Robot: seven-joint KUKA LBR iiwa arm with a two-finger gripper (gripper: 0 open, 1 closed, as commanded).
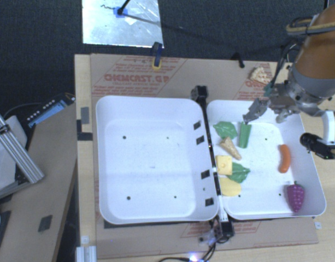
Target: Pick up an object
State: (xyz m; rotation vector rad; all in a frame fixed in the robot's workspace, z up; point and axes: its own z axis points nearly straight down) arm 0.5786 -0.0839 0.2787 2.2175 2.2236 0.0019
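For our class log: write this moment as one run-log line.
pincer: above right bin | nearest: green stick | held: nothing seen | left bin: untouched

Gripper (253, 113) hangs over the right bin (265, 198), just above an upright green stick (244, 135)

Robotics lab, not a home or shop. Industrial arm (315, 64) with orange band reaches over a worktop (85, 162) topped with printed cardboard (140, 75). Two white bins (151, 105) sit side by side, joined by black clips (203, 141); the right one holds plastic toy food (233, 165). Aluminium extrusion frame (11, 146) at left, loose cables (205, 37) over dark carpet (36, 37), a foil sheet (123, 15) on the floor, a clamp (156, 56) at the board's edge.
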